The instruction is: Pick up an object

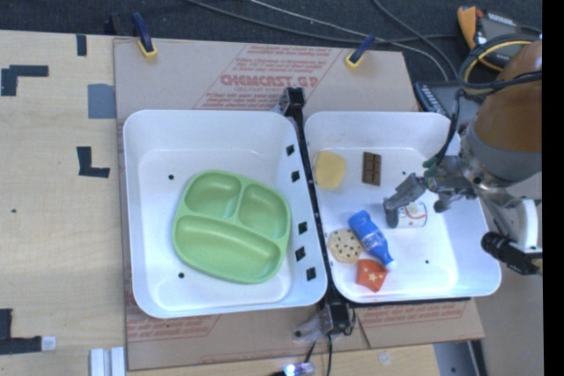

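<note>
The right bin point(441, 132) holds five small things, the left bin point(141, 145) one green plate point(232, 225). The gripper point(407, 200) hangs spread open, holding nothing, with the blue bottle point(370, 237) near, just to its lower left.

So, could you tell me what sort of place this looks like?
Most likely a robotics lab test bench: two white bins clamped onto cardboard, loose cables across a dark floor, and a grey arm with its gripper over toy food items such as a cookie.
</note>
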{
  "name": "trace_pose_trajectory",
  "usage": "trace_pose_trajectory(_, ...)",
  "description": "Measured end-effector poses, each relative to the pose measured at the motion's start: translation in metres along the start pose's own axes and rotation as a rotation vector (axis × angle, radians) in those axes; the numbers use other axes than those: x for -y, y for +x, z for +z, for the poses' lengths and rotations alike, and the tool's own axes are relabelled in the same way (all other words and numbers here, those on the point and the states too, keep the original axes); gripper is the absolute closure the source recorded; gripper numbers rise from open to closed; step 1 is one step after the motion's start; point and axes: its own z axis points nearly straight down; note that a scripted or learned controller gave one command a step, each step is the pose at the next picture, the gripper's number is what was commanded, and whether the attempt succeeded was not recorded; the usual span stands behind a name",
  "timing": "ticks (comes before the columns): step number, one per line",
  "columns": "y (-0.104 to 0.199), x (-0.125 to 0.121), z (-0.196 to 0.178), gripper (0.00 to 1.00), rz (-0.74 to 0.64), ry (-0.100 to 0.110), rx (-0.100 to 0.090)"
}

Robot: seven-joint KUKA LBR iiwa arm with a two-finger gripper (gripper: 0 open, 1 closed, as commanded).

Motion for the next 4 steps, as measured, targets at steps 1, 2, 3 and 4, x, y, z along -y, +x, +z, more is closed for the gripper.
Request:
trace_pose_trajectory(1,0.0,-0.002,-0.005,0.0,-0.003,-0.011,0.002)
trace_pose_trajectory(2,0.001,-0.004,0.059,0.0,-0.002,-0.006,0.001)
trace_pose_trajectory(3,0.001,0.004,0.106,0.0,-0.002,-0.006,0.001)
trace_pose_trajectory(4,0.0,0.002,0.131,0.0,-0.001,-0.015,0.003)
